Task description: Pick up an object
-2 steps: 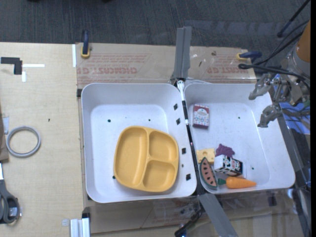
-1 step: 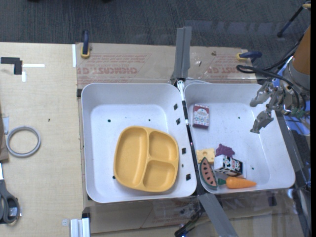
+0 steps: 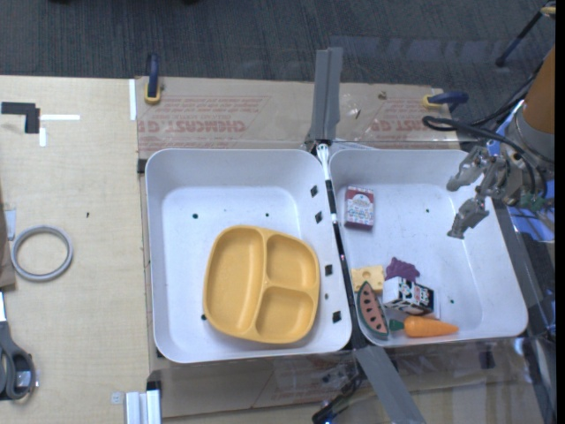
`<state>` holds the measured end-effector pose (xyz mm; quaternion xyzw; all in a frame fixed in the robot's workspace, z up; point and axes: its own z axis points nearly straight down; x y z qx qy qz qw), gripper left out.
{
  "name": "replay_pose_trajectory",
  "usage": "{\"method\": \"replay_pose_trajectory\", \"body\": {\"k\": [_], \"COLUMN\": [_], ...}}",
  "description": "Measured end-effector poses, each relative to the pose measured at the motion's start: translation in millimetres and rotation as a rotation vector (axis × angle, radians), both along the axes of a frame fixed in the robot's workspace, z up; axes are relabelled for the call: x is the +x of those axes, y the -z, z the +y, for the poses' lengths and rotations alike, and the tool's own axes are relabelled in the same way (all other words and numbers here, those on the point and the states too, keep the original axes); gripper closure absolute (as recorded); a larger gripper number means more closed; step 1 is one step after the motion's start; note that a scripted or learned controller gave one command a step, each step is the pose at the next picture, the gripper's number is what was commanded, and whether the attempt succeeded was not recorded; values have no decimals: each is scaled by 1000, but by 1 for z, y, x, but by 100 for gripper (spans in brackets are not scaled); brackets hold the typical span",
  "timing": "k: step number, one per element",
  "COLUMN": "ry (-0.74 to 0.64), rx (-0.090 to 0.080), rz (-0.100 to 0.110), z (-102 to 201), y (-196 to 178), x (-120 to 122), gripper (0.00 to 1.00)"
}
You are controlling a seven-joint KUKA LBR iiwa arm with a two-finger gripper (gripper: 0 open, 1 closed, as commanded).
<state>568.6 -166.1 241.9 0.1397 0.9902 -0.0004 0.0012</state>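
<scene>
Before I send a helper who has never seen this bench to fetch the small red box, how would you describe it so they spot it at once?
Look at the right-hand white bin. Near its upper left, close to the divider, lies the small red box, a dark red rectangle with a pale printed panel on its face. It sits alone, apart from the cluster of toy foods at the bin's lower left, such as the carrot and watermelon slice.

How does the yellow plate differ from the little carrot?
The yellow plate is big and lies alone in the left bin; the carrot is small and lies among other toys at the right bin's near edge. The plate is broad and rounded, split into three sections; the carrot is a slim orange stick. Both lie flat, untouched by the gripper.
</scene>
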Motion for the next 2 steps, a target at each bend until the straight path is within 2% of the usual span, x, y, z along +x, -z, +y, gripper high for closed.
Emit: {"method": "replay_pose_trajectory", "body": {"k": [2], "ry": [0], "rx": [0], "rz": [0], "z": [0], "y": [0], "x": [0], "gripper": [0]}}
